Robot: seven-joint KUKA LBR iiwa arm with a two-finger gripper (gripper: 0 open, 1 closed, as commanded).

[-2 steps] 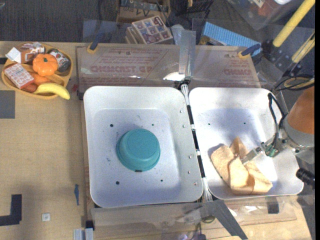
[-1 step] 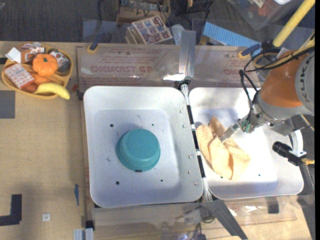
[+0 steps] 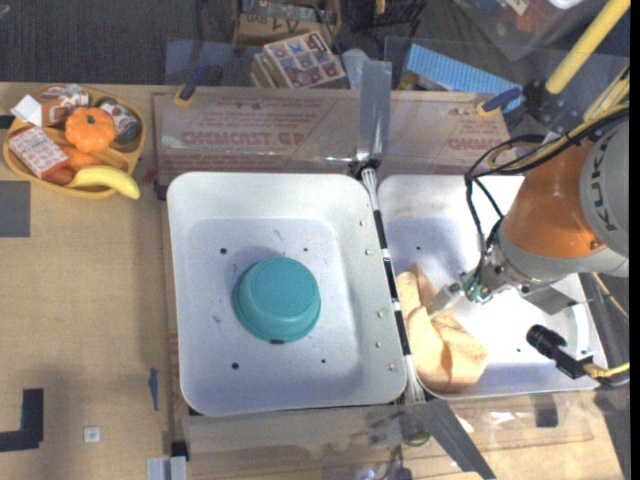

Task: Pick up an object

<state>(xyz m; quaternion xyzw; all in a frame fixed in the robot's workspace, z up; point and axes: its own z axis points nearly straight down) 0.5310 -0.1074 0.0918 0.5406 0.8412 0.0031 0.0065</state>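
A teal bowl (image 3: 277, 299) lies upside down in the middle of the left white bin (image 3: 200, 218). In the right white bin (image 3: 430, 208), two pale tan bread-like lumps rest against the left wall: a smaller one (image 3: 411, 290) and a larger one (image 3: 449, 354) in the near left corner. My gripper (image 3: 468, 293) hangs low over the right bin, just right of the smaller lump and above the larger one. Nothing shows as held in it.
The grey and orange arm (image 3: 560, 223) covers the right half of the right bin. A yellow dish of toy fruit and boxes (image 3: 75, 143) sits on the bench at far left. Cardboard and clutter stand behind the bins.
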